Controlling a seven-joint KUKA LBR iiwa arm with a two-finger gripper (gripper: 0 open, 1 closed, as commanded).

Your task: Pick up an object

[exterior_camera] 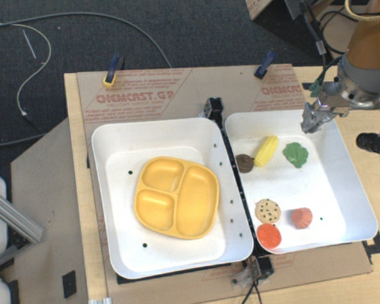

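Dark carpet all round, loose cables trailing across it. The surface [173, 94] is a cardboard-topped board, clipped at the far edge by two blue clamps [113, 69] to keep it flat.

Two white bins side by side. Left bin [106, 153] carries a yellow divided plate [177, 196], sitting roughly at its centre. Right bin [346, 190] holds the small pickable pieces, scattered apart from one another: a yellow corn cob [266, 150] lying at a slant, a brown round piece [244, 163] just beside its lower end, a green leafy piece [296, 154] near the corn's other side. Nearer the front: a cookie [267, 211], an orange-red disc [269, 236] just below it, a pinkish-red chunk [302, 218] beside them.

My tool [311, 123] hangs over the right bin's far corner, above the rim, nothing between its tips. Whether it is wide or narrow I cannot tell; it is too small and blurred.

Judgement: no grasp begun. Green piece and corn lie nearest my tool; the spacing round each should leave room to close.
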